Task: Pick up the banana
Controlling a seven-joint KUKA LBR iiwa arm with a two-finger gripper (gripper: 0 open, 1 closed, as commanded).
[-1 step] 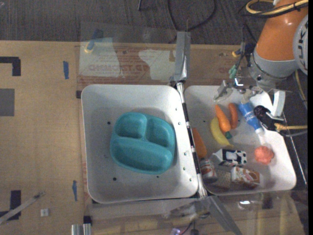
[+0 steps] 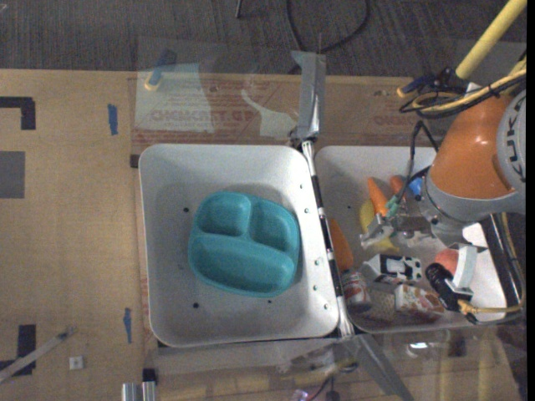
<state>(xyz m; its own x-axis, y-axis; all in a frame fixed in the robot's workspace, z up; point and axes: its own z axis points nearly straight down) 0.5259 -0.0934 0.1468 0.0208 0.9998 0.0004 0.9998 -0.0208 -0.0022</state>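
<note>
In the right bin (image 2: pixel 347 170), the banana (image 2: pixel 368 214) shows as a yellow patch left of the middle, partly covered by the gripper. The gripper (image 2: pixel 383 234) sits low in the bin, right over the banana's near end, with the grey and orange arm (image 2: pixel 472 161) reaching in from the right. Whether the banana is held is hidden by the gripper body.
The left bin (image 2: pixel 167 182) holds a teal divided plate (image 2: pixel 244 242). Around the gripper in the right bin lie an orange carrot (image 2: pixel 339 245), a smaller orange piece (image 2: pixel 378 195), a can (image 2: pixel 355 289), a white box (image 2: pixel 401 266) and packets along the front wall (image 2: pixel 414 301).
</note>
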